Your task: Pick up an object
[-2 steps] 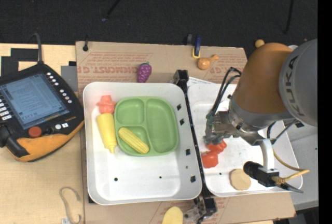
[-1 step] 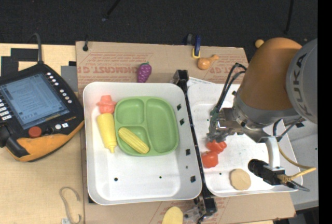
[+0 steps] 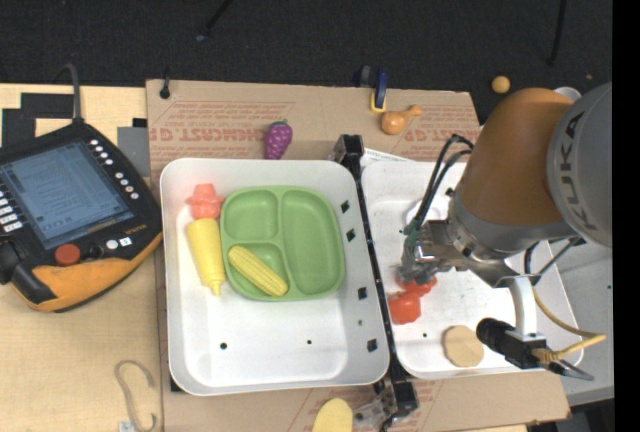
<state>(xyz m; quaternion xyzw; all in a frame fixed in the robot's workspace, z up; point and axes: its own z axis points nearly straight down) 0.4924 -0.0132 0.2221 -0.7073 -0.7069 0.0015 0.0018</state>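
My fingers (image 3: 413,272) hang low at centre-right of the frame, directly over the small red plastic toy (image 3: 406,304) in the right white bin (image 3: 505,368); their spacing, I cannot tell. Recommendation: descend squarely and straddle it before closing.

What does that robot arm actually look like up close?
The arm is bulky and rounded: a grey shell with dark KUKA lettering and a wide orange band above the wrist. Thin black cables loop from the band down to a small metal gripper.
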